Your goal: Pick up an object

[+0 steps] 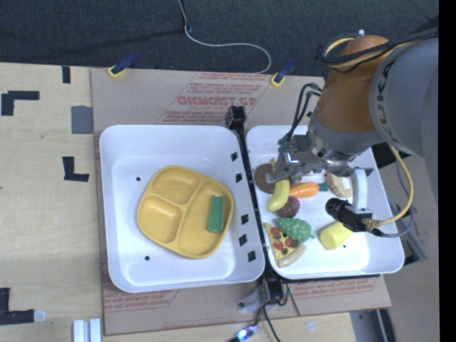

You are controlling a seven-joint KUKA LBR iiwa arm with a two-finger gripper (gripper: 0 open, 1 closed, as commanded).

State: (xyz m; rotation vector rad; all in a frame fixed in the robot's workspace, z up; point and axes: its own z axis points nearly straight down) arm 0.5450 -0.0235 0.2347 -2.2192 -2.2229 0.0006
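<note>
My gripper (290, 168) hangs low over the middle of the right bin (385, 262), just above a yellow banana (278, 194) and an orange carrot (305, 189). A brown round piece (263, 178) lies at its left. Below these sit a dark red berry (288, 207), a green leafy piece (295, 228), a pizza slice (282, 244) and a yellow block (333, 236). A pale bread-like piece (340, 185) lies to the right. The arm covers the bin's back part.
The left bin (121, 155) holds a yellow divided plate (174, 212) with a green block (216, 213) in its right compartment. A black divider runs between the bins. Cardboard lies under both.
</note>
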